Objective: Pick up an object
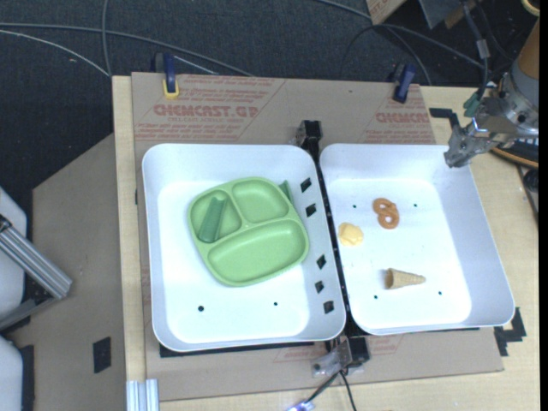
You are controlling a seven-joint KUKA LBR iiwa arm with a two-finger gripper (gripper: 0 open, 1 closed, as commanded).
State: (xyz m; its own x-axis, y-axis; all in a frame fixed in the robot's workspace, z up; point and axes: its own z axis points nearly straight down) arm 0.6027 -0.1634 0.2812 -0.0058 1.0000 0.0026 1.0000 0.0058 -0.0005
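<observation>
End effector [460, 154] hovers over the right bin's [479, 229] one-o'clock corner; its opening cannot be told. Nearest candidate, a pretzel [386, 213], lies toward eight o'clock from it, near the bin's centre, long axis roughly twelve-to-six. Orange-brown and twisted, it sits apart from the yellow piece [350, 235] and cone [402, 278].
</observation>
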